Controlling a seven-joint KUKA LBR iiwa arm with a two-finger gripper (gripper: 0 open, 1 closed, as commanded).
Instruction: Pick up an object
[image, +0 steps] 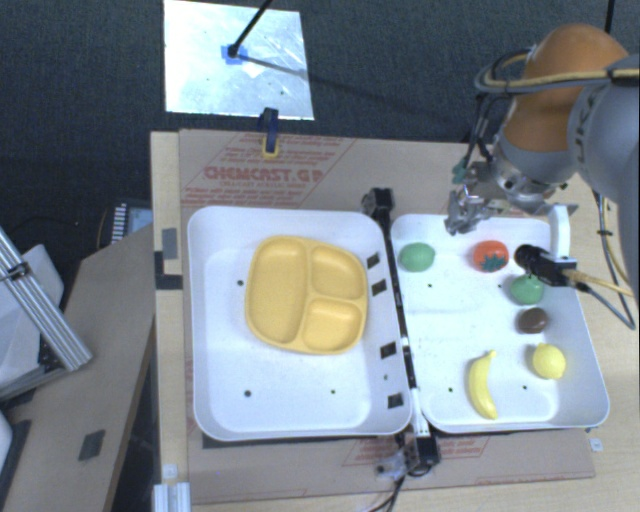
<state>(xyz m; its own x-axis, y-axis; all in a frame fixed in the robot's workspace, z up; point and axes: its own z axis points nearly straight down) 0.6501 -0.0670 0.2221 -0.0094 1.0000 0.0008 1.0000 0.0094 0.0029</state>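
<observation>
My gripper (462, 220) hangs over the back edge of the right bin (570, 400), with nothing between its fingers. Just below and left of it lies a green round fruit (416, 257). An orange-red fruit (490, 256) lies to the gripper's lower right. Further right a second green fruit (527, 290) sits partly under the robot's black fitting. A brown ball (531, 321), a yellow lemon (548, 361) and a yellow banana (482, 383) lie toward the front of the right bin.
The left bin (215, 380) holds a yellow divided plate (304, 294). A black divider with clips (392, 300) runs between the bins. Cardboard (300, 165) lies under both bins, and a shiny sheet (238, 60) is at the back.
</observation>
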